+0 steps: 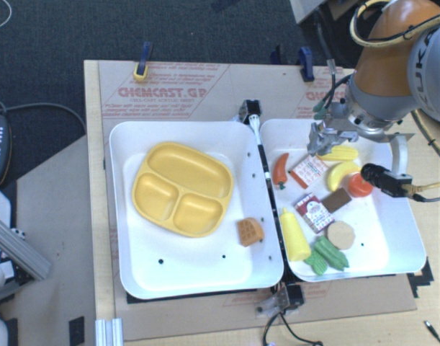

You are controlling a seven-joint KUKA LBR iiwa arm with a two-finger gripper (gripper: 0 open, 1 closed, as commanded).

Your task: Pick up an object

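Observation:
My gripper (322, 141) hangs over the back of the right bin (400, 254), just above a white and red packet (307, 171) and beside a corn cob (340, 153). Nothing shows between its fingers. Close by in that bin lie a red chili (279, 169), a yellow banana piece (340, 174), a brown bar (335, 200), an orange-red tomato (360, 186) and a dark red packet (314, 213). Toward the front lie a yellow bottle (294, 236), a tan round biscuit (340, 235) and green vegetables (326, 255).
The left bin (126, 215) bears a yellow divided plate (181, 188) and a small brown bread piece (250, 231). A black divider (266, 186) runs between the bins. Blue clamps (142, 62) hold the cardboard sheet at the back. Cables run at the right.

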